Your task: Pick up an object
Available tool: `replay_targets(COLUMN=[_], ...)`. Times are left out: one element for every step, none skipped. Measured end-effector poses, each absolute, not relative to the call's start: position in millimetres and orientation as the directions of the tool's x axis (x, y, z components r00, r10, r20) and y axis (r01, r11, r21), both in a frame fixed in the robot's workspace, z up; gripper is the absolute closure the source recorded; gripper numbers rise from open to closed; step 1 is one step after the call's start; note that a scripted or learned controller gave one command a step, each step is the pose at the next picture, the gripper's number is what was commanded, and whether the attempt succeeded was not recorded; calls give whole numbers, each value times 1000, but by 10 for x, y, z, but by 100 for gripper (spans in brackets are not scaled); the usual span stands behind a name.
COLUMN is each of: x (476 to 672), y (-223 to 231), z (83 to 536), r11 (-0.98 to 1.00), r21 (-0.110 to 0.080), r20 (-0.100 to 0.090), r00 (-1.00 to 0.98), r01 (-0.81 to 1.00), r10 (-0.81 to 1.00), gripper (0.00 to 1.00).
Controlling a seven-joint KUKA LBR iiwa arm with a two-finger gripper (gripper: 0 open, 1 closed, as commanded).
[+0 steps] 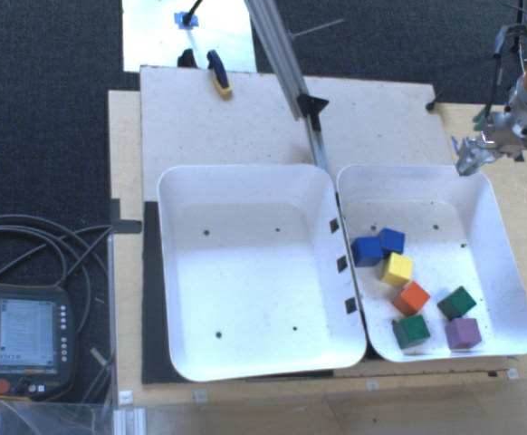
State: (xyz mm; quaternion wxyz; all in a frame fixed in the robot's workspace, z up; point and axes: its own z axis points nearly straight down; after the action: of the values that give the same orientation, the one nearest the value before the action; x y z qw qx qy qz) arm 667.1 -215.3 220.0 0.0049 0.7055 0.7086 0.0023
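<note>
Hovering gripper [470, 159] sits over right bin [508, 270] far rim, high, we judge staged for descent; fingers too small and blurred, we cannot tell jaw state. Cubes cluster on bin floor: two blue cubes [378, 246], yellow cube [396, 268], orange cube [413, 297], green cubes [411, 331], purple cube [463, 333]. All well apart from jaws, nearer camera; nothing between them

The end effector [471, 157] hangs at the view's right, wrist above it.
</note>
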Motion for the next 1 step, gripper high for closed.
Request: replay_targets(x=[6683], y=[-2153], z=[2167], r11=[5], r21=[4], r20=[-2], r00=[-5], r01=[1000], r10=[1000], gripper=[100])
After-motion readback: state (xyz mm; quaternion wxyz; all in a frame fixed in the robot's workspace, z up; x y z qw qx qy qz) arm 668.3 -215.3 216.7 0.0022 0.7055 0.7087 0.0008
